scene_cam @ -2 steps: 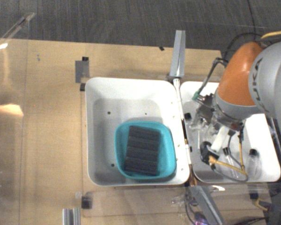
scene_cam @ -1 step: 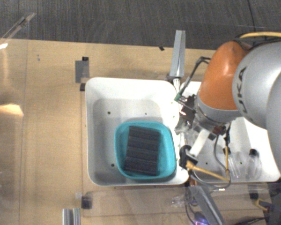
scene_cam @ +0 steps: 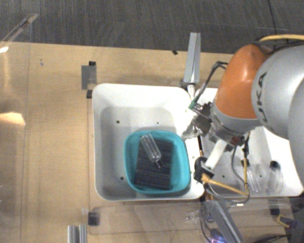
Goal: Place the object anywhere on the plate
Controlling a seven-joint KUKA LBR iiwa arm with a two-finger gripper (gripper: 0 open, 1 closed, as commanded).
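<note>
A teal plate [scene_cam: 181, 158] lies in the front right part of the left white bin [scene_cam: 107, 146]. On the plate rests a black ribbed block [scene_cam: 151, 175], and a small clear bottle [scene_cam: 152, 149] lies slanted across the block's top. My gripper [scene_cam: 193, 128] hangs under the orange-banded wrist, over the wall between the two bins, just right of the plate's rim. The wrist hides most of it.
The arm covers much of the right bin [scene_cam: 276, 146]. Two small clear bottles [scene_cam: 272, 172] [scene_cam: 251, 179] lie near that bin's front edge. The bare floor of the left bin stretches behind and left of the plate.
</note>
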